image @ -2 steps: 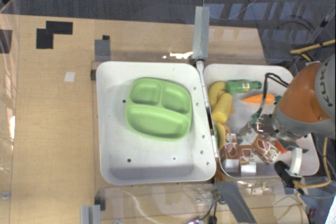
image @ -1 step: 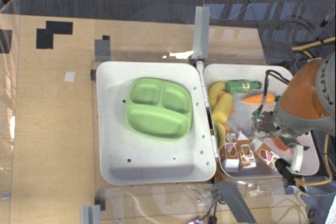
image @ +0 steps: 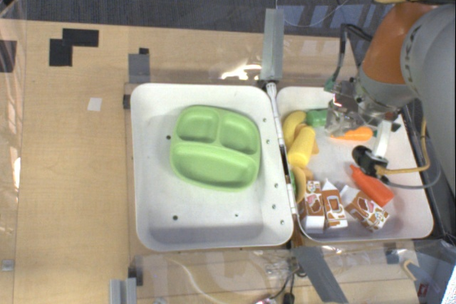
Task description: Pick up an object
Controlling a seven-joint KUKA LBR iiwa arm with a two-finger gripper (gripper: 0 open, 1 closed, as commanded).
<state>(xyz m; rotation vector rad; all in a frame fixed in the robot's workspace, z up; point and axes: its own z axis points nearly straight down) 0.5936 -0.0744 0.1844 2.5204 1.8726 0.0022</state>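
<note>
The right bin (image: 420, 213) holds several toy foods. Two yellow pieces (image: 298, 135) lie at its left side, with a small green item (image: 317, 118) beside them. A small orange carrot (image: 355, 133) lies near the bin's middle and a larger red-orange carrot (image: 372, 186) lies lower right. Three brown-and-white cartons (image: 333, 208) stand along the front wall. My gripper (image: 345, 112) hangs low over the back of this bin, just above the small carrot and beside the green item. I see nothing held in it.
In the left bin (image: 153, 217) lies a green divided plate (image: 214, 147). A grey divider rail (image: 281, 146) separates the bins. A black cable end (image: 365, 156) dangles from the arm over the right bin. The arm's grey body covers the bin's right rear corner.
</note>
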